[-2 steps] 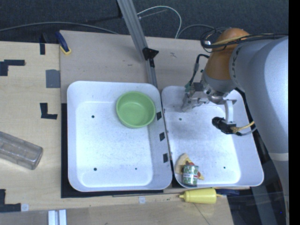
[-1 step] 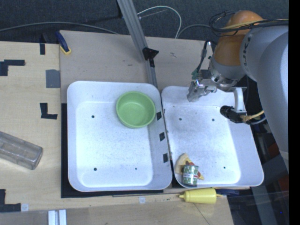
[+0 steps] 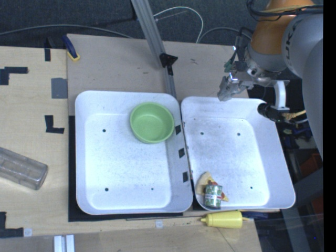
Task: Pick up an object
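A green bowl [image 3: 152, 122] sits upright at the back of the left bin [image 3: 94, 156], near its right wall. In the front left corner of the right bin [image 3: 262, 156] lies a small green can [image 3: 212, 196] on top of a tan and red item [image 3: 203, 180]. My gripper [image 3: 227, 92] hangs over the back rim of the right bin, far from the can and to the right of the bowl. Nothing shows between its fingers.
A yellow mustard bottle [image 3: 224, 220] lies on the bench just in front of the right bin. A clear plastic cylinder [image 3: 21, 168] rests at the far left. A grey metal pole [image 3: 152, 30] rises behind the bins, and cables trail behind it.
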